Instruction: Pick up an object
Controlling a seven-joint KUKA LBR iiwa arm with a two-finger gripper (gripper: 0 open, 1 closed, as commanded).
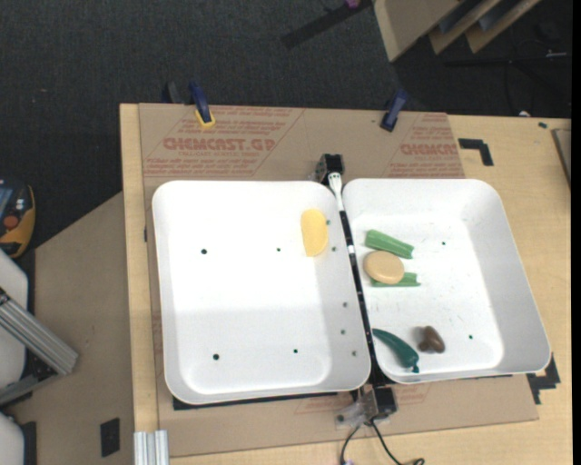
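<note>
Yellow oblong object [314, 232], nearest candidate, lies by the left bin's [182, 363] right wall; pick not begun, finger state indeterminable; next move requires descent over a chosen item.

Yellow piece [314, 232] in left bin [182, 300] (others right).

Dark grey carpeted floor [136, 45] across the top and left. Brown cardboard sheet [300, 136] printed with red lettering, laid on the pale wooden bench [82, 272], pinned at the far edge by a blue-and-yellow clamp [201, 106] and a blue clamp [394, 110]. Black corner marks [477, 150] on the cardboard. Wooden boards [454, 27] at top right. Aluminium rail [32, 331] slanting at lower left. Even, soft light, faint shadow
</note>
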